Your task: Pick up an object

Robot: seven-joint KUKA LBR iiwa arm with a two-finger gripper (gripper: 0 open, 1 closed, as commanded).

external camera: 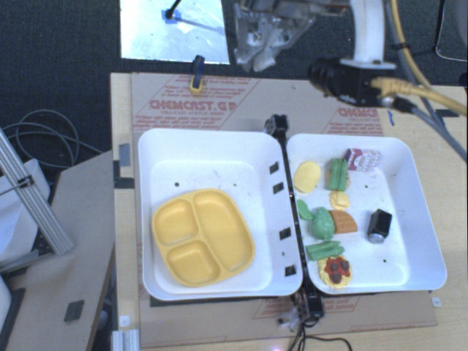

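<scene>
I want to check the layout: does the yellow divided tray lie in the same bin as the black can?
No, the yellow tray lies in the left bin, the black can in the right bin.

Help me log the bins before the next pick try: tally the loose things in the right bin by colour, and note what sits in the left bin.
Right bin:
Green: 4
Yellow: 2
Orange: 1
Black: 1
White and maroon: 1
Yellow and red: 1
Left bin:
Yellow divided tray: 1
Total: 11
</scene>
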